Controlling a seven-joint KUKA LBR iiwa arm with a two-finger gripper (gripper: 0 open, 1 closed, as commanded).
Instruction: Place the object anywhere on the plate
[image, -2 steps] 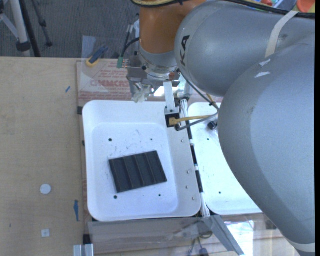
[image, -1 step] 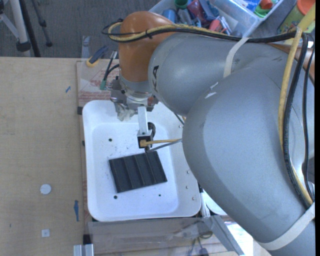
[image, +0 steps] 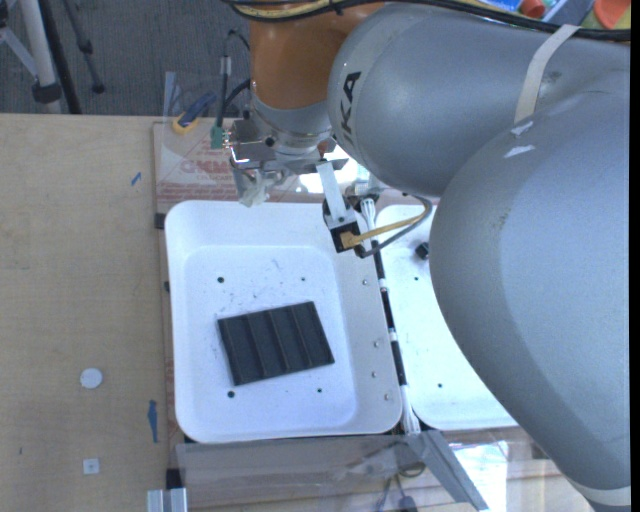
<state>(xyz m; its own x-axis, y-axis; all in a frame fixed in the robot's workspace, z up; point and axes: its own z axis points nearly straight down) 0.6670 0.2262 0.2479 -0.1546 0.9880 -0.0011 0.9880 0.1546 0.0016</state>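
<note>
I see the arm (image: 480, 200) reaching in from the right, its jaws (image: 256, 185) hanging above the far rim of the left bin (image: 190, 250). I cannot tell whether they are spread or closed. The dark ribbed plate (image: 275, 343) lies flat in that bin, near its middle. The right bin (image: 430, 330) sits partly under the arm

Bright even light, soft shadows, slightly grainy
</note>
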